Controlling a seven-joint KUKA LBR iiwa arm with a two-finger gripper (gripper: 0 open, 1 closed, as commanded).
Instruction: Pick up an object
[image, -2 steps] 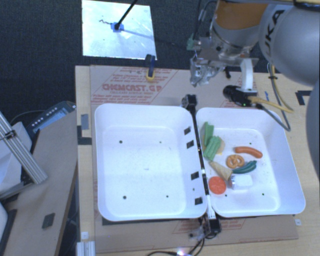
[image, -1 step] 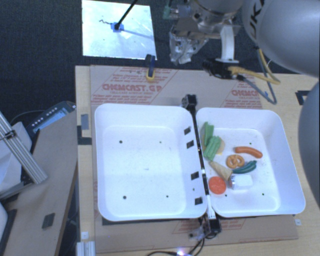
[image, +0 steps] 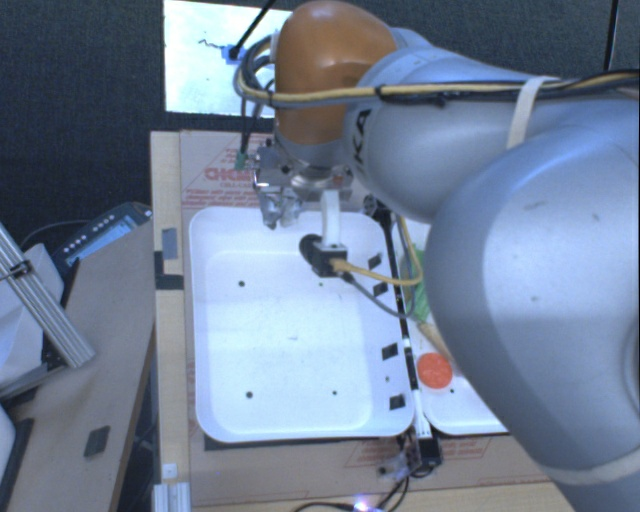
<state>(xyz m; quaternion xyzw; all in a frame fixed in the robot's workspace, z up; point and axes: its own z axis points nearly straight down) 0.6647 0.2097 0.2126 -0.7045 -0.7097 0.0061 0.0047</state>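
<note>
The hand (image: 280, 212) hangs over the far edge of the left bin (image: 225, 400), just below the orange band (image: 325, 70) of the arm (image: 500, 200). Its metal fingers point down toward the bin's back rim, close together at their tips, and nothing shows between them; whether they are fully closed I cannot tell from this slant. Just to the right of the hand a white post with a black block (image: 322, 252) at its foot reaches down over the bin's floor, and a yellow cable (image: 375, 290) runs from that block toward the strip between the bins.

The left bin's floor is bare white, marked with a few small dark dots. Along the divide between the two bins lie several small black pieces (image: 390, 352) in a row.

The right bin (image: 460, 420) is mostly covered by the grey bulk of the arm, which takes up the upper right of the view. In the visible corner of that bin rests a small orange ball (image: 435, 371), close to the left wall and well apart from the hand. Just above it a bit of green object (image: 420, 290) peeks out from under the arm; what it is cannot be made out.

Both bins sit on a cardboard sheet (image: 215, 180) with red printing, laid on the surface (image: 100, 340). At the left edge of the view lie a ribbed metal bar (image: 45, 310) and a dark device (image: 105, 232).
</note>
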